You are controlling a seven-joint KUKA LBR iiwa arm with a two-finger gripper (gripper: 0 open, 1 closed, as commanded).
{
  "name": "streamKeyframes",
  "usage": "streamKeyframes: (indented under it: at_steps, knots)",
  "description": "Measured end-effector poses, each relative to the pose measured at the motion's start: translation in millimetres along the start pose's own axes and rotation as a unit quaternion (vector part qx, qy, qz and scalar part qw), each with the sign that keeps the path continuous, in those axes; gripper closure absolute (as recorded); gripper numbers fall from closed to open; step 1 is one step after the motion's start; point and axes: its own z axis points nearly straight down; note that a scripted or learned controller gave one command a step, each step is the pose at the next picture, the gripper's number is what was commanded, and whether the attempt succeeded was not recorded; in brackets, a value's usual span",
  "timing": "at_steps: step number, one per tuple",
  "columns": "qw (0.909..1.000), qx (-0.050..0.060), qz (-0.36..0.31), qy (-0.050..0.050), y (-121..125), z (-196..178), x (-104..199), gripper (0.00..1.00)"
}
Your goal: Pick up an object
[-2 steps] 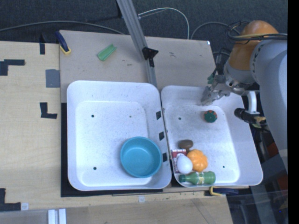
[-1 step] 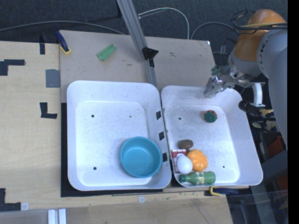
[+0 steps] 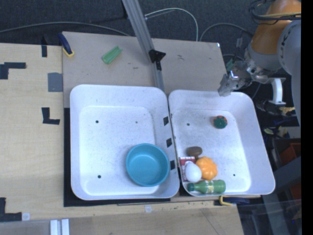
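The right bin holds a small green and red ball near its far right, a brown oval, an orange fruit, a white egg beside a red and white packet, and a green bottle lying along the near wall. A blue bowl sits in the left bin. My gripper hangs over the far rim of the right bin, above and apart from the ball, with nothing visible in it.
A grey metal pole slants across the board behind the bins. A green block and a blue and yellow clamp lie on that board. Cables trail at the back right.
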Motion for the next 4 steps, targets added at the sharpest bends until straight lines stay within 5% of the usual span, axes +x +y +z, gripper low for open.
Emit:
streamKeyframes:
  at_steps: [1,4]
  knots:
    - [1.0,0.001,0.0,0.0,1.0,-30.3,0.6,1.0]
    - [1.0,0.003,-0.003,0.001,-10.3,-43.1,177.4,1.0]
